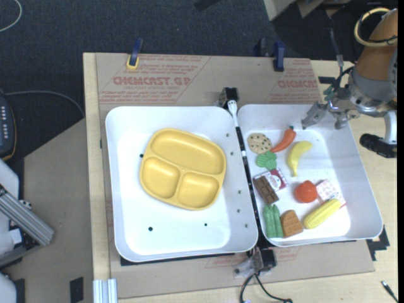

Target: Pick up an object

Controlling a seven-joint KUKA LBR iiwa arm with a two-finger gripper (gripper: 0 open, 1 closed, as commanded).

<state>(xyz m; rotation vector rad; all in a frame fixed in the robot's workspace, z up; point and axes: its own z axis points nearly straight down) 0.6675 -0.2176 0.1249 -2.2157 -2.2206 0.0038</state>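
The right bin (363, 169) holds several toy foods: a cookie (259, 143), an orange carrot (284, 140), a banana (299, 155), a green leafy piece (267, 161), a chocolate bar (266, 189), a red tomato (306, 192), a corn cob (323, 213), a green pod (271, 219) and a brown cracker (291, 223). My gripper (326, 118) hangs over the bin's far right corner, up and to the right of the carrot. It is open, its two fingers spread, with nothing between them.
A yellow divided plate (183, 169) lies in the left bin (126, 219). A small pink and white packet (327, 189) sits beside the tomato. Clamps (132, 59) hold the cardboard sheet at the bench's back edge. The arm's orange band (379, 46) rises at the right.
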